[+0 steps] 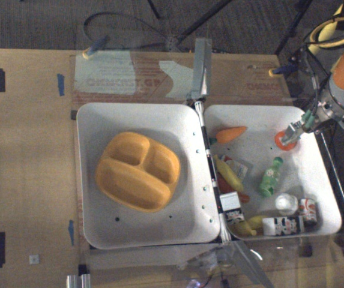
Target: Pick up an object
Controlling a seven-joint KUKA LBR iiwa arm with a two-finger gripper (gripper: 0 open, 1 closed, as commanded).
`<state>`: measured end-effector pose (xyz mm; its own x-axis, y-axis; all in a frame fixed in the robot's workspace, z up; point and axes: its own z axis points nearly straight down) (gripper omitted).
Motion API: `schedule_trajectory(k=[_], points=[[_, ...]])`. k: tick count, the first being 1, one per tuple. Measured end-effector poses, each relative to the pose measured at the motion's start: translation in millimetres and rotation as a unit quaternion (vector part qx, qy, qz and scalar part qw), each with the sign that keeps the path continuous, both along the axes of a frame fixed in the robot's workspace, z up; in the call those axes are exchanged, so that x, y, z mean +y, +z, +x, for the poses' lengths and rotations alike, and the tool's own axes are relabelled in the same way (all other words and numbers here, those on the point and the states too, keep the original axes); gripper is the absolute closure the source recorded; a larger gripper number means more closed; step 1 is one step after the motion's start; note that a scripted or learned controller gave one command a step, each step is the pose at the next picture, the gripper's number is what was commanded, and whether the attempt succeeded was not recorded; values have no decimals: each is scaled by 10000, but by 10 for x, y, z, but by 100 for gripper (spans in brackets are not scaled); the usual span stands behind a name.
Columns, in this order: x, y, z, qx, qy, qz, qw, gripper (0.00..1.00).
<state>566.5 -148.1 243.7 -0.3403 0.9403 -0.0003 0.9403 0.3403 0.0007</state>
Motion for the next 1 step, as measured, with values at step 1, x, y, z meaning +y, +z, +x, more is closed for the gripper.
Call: schedule_trajectory(k=[1], points=[[-56,-200,-881,30,-1111,8,9938,100]])
